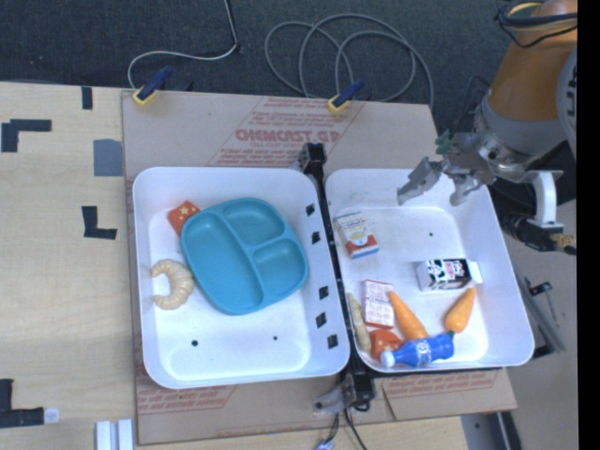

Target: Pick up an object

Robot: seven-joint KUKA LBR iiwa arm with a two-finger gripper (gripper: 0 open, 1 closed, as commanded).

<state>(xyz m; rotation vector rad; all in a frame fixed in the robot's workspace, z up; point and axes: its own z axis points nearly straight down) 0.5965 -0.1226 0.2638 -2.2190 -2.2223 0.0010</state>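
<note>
My gripper [439, 186] hangs open over the far edge of the right bin [412, 216], its two grey fingers spread apart with nothing between them. Below it in that bin lie a small white and red carton [356, 233], a black and white milk carton [447, 273], two orange carrots [407, 316] [459, 309], a red and white packet [378, 304], a blue bottle [420, 351] and a red piece [382, 342]. The left bin [230, 359] holds a blue divided plate [246, 254], a red block [182, 216] and a beige ring [172, 283].
A black divider [322, 251] runs between the bins. Both bins rest on a cardboard sheet [262, 134]. Grey cables [337, 54] loop on the dark floor behind, with yellow and blue clamps [150, 87] at the cardboard's far edge.
</note>
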